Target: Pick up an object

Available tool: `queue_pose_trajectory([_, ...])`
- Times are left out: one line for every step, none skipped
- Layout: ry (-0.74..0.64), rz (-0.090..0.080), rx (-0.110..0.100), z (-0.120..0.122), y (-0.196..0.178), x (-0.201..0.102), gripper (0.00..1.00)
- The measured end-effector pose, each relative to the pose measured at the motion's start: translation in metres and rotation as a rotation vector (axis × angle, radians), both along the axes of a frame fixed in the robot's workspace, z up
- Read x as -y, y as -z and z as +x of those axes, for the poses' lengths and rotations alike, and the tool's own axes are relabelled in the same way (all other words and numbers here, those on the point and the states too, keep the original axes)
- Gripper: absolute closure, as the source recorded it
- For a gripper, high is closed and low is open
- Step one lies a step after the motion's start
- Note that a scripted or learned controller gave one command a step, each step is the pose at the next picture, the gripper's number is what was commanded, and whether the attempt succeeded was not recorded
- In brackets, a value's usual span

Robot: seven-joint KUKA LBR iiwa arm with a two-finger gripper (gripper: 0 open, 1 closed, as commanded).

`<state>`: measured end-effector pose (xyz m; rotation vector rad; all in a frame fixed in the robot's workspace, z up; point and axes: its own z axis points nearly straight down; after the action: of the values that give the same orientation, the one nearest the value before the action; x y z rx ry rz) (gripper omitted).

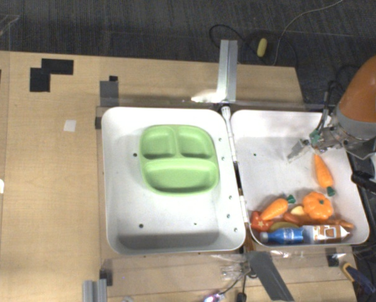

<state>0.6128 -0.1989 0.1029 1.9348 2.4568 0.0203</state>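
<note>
My gripper (303, 145) hangs over the upper right part of the right bin (263, 137), with the orange band of the arm (363, 93) behind it. Its fingers stand open with nothing between them. Just below and to the right of it an orange carrot (323, 171) lies by itself on the bin floor. A pile fills the bin's front edge: an orange pumpkin (318, 206), a second carrot (273, 209) and a blue bottle (288, 235) lying on its side.
In the left bin (121, 187) rests a green divided plate (177, 158). A metal post (228, 68) rises behind the seam between the two bins. Cables run over the dark floor at the back right.
</note>
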Motion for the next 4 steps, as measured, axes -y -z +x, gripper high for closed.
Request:
queue_pose_trajectory([0.003, 0.005, -0.004, -0.036, 0.013, -0.001, 0.00])
queue_pose_trajectory([0.013, 0.005, -0.003, -0.071, 0.012, -0.001, 0.00])
queue_pose_trajectory([0.029, 0.005, 0.001, -0.088, 0.012, -0.001, 0.00])
queue_pose_trajectory([-0.227, -0.008, 0.001, -0.097, 0.011, -0.081, 0.00])
